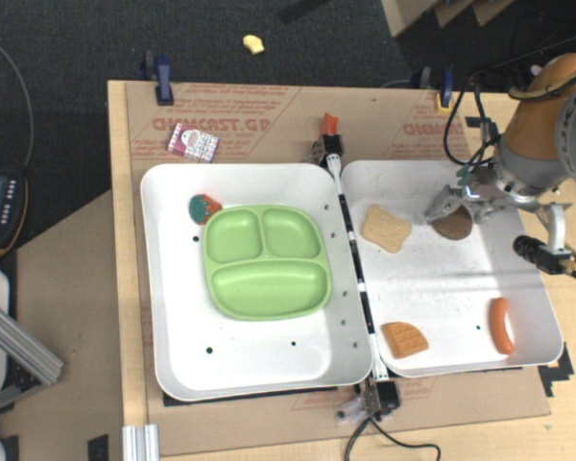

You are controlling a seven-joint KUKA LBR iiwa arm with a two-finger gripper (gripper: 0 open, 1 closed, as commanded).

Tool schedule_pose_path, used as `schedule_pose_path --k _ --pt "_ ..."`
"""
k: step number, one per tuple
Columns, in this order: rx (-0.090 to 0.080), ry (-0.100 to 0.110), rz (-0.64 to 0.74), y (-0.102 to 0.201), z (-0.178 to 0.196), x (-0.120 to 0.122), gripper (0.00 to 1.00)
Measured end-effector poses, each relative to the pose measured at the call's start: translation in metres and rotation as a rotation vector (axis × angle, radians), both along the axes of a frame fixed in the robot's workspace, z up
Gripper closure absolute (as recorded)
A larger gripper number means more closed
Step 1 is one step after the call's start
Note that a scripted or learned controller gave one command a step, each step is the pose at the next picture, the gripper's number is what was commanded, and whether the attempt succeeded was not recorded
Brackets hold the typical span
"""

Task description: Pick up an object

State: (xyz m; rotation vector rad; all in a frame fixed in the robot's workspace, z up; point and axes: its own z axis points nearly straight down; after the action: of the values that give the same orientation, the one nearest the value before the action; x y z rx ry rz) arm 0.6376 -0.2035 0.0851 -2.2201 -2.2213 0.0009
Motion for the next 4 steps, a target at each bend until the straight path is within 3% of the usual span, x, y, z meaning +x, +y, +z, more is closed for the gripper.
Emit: schedule_pose_path --k 3,4 --pt "-0.002 -0.002 -0.001 -0.002 0.0 0.004 0.0" --pt "0.0 0.0 0.001 0.017 0.0 0.003 0.0"
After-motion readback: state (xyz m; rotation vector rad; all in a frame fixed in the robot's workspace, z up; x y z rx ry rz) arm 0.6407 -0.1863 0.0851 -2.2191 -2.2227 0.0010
